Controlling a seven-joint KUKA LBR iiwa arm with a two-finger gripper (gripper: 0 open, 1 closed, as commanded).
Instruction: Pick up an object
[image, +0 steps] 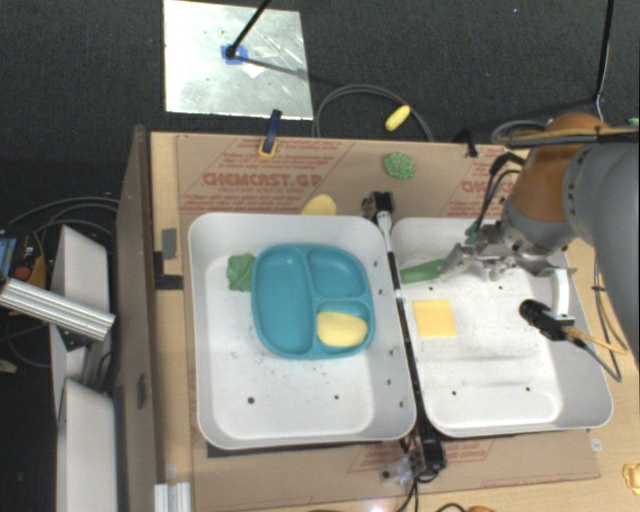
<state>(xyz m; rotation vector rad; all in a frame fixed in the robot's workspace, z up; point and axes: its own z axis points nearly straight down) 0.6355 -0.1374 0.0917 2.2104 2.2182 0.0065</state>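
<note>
So the claw (462, 257) hangs low over the right bin (500, 400), its tips at the end of a green pod (423, 268) lying on the floor, grip unclear from here, nothing lifted yet.
</note>
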